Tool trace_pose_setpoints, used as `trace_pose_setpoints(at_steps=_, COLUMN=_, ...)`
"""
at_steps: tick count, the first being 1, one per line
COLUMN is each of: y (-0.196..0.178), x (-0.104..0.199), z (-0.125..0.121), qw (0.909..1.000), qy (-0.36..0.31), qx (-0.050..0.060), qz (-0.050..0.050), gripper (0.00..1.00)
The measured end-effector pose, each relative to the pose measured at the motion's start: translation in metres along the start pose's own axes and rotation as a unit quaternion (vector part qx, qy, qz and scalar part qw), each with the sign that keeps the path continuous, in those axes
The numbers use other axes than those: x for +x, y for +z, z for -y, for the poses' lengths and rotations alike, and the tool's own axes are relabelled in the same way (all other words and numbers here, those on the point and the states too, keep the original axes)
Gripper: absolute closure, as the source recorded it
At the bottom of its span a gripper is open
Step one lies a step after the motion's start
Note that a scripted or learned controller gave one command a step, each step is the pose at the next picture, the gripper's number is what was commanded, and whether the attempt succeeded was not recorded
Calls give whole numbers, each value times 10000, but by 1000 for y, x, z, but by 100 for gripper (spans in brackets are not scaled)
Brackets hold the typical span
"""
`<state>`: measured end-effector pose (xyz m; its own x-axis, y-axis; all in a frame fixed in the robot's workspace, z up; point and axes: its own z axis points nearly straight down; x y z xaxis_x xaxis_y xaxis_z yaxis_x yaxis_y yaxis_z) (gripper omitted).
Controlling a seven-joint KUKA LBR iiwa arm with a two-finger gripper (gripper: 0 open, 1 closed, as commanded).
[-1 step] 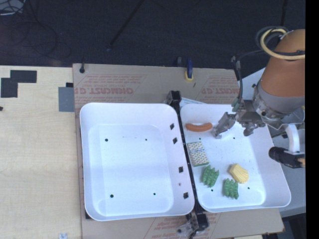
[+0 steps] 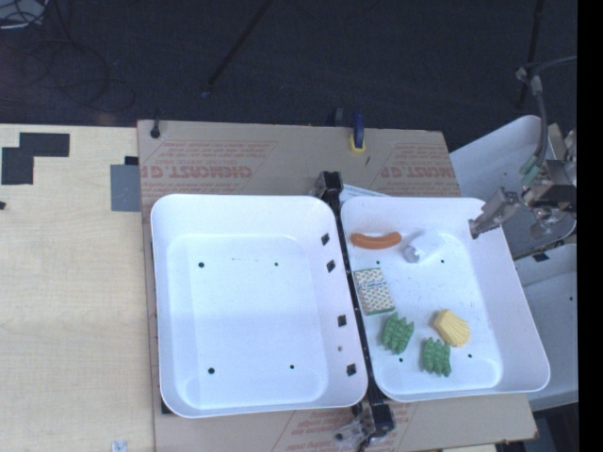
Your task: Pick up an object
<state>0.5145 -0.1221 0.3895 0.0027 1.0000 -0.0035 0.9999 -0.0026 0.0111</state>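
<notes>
The right bin (image 2: 513, 332) holds several small objects. An orange sausage (image 2: 376, 240) lies near its far side, with a pale grey lump (image 2: 422, 247) just right of it. A checkered green-and-white block (image 2: 374, 291) sits by the left wall. Two green knobbly pieces (image 2: 397, 332) (image 2: 435, 356) and a yellow corn piece (image 2: 451, 328) lie toward the front. My gripper (image 2: 488, 217) hangs over the bin's far right rim, to the right of the grey lump and apart from every object, with nothing seen in it.
The left bin (image 2: 170, 252) stands beside the right one on a cardboard sheet (image 2: 245, 163). A black divider strip (image 2: 341, 299) with clips runs between the bins. The arm's wrist (image 2: 551, 191) and cables sit at the right edge.
</notes>
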Motion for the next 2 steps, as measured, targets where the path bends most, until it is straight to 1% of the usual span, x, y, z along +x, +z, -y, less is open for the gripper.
trace_pose_setpoints(at_steps=1, y=-2, x=1, z=-1, qw=10000, qy=-7, qx=71, qz=-16, gripper=100)
trace_pose_setpoints(at_steps=2, y=50, x=49, z=3, qw=9999, qy=-34, qx=98, qz=-30, gripper=100)
